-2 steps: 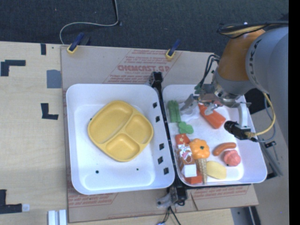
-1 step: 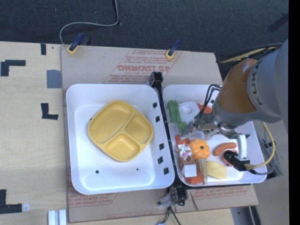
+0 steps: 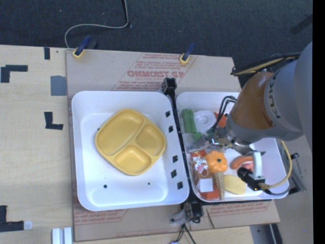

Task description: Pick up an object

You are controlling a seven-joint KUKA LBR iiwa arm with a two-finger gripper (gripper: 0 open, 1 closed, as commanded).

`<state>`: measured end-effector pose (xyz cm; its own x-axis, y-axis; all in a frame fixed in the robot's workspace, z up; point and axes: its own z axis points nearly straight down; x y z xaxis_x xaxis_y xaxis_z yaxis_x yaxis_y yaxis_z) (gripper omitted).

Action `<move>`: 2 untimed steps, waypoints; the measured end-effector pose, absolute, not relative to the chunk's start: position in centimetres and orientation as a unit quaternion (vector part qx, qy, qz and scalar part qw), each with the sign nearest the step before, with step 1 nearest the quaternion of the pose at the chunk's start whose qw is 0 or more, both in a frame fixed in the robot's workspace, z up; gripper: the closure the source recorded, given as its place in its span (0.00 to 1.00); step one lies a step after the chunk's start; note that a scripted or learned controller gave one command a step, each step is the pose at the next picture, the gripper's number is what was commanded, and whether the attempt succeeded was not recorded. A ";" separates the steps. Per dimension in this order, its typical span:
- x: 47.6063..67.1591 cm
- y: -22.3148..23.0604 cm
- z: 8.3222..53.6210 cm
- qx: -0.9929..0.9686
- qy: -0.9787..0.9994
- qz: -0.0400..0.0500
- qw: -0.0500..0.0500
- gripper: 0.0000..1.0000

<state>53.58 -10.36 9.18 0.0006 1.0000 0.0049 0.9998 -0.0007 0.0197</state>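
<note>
Gripper (image 3: 217, 140) low in right bin (image 3: 278, 191) above orange toy (image 3: 217, 162), grip state I can't tell; I read it as approach, next descend and close.

Glossy yellow moulded-plastic divided tray (image 3: 131, 141), smooth. Smooth white plastic bins (image 3: 86, 136), faint sheen. Matt brown printed cardboard sheet (image 3: 122, 70) underneath. Pale matt wood-grain bench top (image 3: 30, 151). Dark rough carpet-like floor (image 3: 203, 14). Shiny orange plastic pumpkin-like toy (image 3: 217, 162).

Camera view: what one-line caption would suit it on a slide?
Grey robot arm reaches over the right bin of small items; a yellow divided plate lies in the left bin.
</note>
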 end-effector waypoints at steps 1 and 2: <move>50.7 -11.0 9.4 0.708 0.706 0.011 0.012 0.00; 50.9 -11.2 10.7 0.707 0.707 0.011 0.015 1.00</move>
